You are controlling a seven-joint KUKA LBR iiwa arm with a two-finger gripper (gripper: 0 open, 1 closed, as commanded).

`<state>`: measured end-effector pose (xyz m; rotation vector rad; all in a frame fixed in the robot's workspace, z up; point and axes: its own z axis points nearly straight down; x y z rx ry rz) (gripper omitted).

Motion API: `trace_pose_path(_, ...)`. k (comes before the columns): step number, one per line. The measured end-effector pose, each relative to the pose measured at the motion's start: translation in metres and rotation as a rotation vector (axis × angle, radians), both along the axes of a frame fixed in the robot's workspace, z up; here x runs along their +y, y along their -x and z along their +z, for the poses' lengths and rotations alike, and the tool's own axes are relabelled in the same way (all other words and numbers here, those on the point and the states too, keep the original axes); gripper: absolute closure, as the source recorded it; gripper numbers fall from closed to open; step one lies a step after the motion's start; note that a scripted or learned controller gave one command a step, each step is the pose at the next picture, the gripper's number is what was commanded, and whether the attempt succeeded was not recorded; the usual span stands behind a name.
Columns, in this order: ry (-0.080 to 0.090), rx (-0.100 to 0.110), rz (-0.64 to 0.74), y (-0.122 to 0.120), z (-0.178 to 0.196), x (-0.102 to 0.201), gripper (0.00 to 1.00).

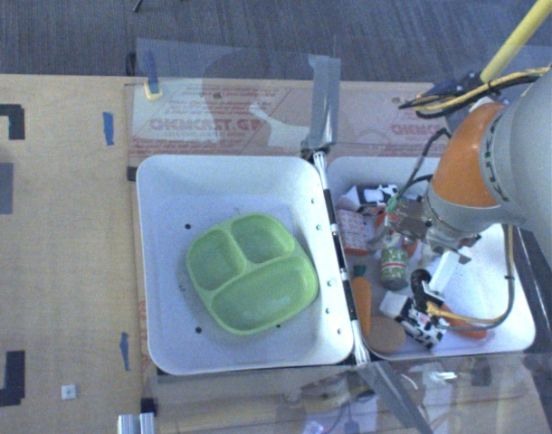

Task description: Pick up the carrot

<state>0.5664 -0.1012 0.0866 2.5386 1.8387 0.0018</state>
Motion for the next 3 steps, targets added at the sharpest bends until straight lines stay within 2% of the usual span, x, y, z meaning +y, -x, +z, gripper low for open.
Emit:
trace_pose_path(1, -0.004, 0.004, -0.212, -0.04, -0.001, -0.051, 0.0)
trace_pose_path(2, -0.015, 0.003, -0.383, -0.023, 0.0, -0.096, 0.0)
trace_pose_path(3, -0.007, 0.004, -0.625, -0.012, -0.001, -0.061, 0.0)
